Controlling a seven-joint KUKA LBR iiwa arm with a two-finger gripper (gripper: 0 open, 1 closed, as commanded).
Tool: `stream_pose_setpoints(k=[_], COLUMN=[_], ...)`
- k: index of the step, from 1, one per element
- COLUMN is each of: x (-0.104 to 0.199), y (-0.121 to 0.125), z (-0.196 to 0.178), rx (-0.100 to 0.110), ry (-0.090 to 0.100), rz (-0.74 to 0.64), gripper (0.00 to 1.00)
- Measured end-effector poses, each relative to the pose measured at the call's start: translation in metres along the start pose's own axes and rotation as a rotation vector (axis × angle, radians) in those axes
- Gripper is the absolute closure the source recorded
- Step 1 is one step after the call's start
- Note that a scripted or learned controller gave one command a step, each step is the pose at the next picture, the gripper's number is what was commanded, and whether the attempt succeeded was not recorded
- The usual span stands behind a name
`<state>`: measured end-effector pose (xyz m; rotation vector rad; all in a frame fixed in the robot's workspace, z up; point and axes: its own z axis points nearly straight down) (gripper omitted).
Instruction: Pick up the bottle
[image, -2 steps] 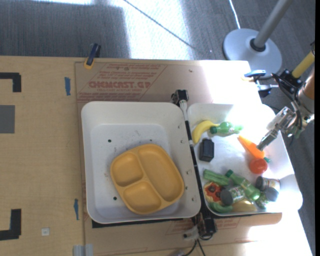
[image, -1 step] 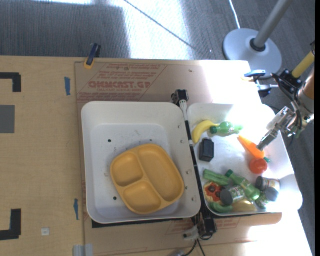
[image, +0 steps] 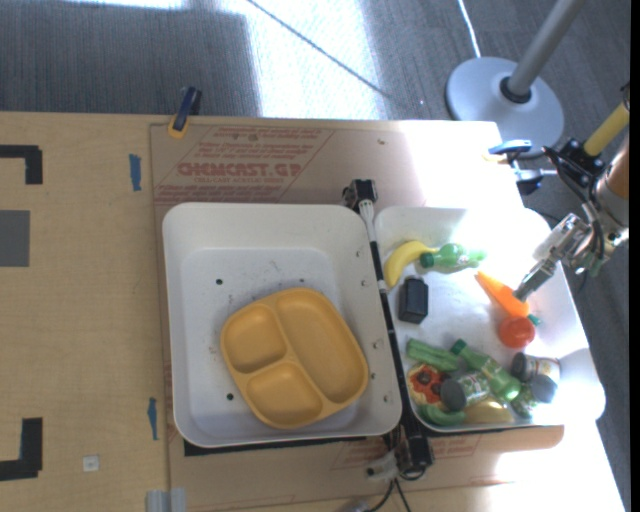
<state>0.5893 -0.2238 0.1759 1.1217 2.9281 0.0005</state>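
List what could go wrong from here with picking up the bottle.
1. The gripper sits right by the carrot and tomato, away from the green bottle, so it may close on the wrong item.
2. The bottle lies on its side touching the banana; the banana could be nudged or caught too.
3. The clutter at the right bin's near end holds another bottle-like item, inviting confusion.

bench (image: 80, 300) — two white bins (image: 190, 300) side by side on brown cardboard (image: 250, 160).
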Motion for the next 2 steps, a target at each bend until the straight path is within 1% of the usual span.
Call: stream_pose_setpoints(k=[2], x=[0.0000], y=[0.0000], z=[0.0000], rx=[0.000], ry=[0.000], rz=[0.000], gripper=[0.00])
